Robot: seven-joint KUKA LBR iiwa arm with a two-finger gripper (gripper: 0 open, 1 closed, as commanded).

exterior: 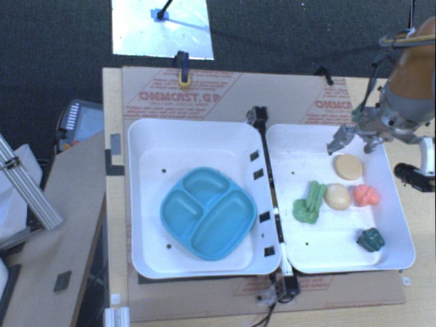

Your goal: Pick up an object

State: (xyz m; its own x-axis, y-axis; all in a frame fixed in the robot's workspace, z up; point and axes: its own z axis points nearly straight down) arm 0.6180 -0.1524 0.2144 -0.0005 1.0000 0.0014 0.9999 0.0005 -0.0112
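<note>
The right bin (pixel 300 251) holds several small toy foods. A flat tan round piece (pixel 348 167) lies near its back right. In front of it sit a cream ball (pixel 337 196), a pink-orange lump (pixel 366 195) and a light green piece (pixel 310 203). A dark green piece (pixel 370 239) rests near the front right corner. My gripper (pixel 354 144) hangs over the bin's back right, just behind the tan piece. It is open, its two fingers spread with nothing between them.
The left bin (pixel 146 182) contains a blue divided plate (pixel 208 213). A black divider with clips (pixel 266 182) runs between the bins. Cardboard (pixel 204 94) lies under both bins, with a yellow clamp (pixel 184 70) at its back edge.
</note>
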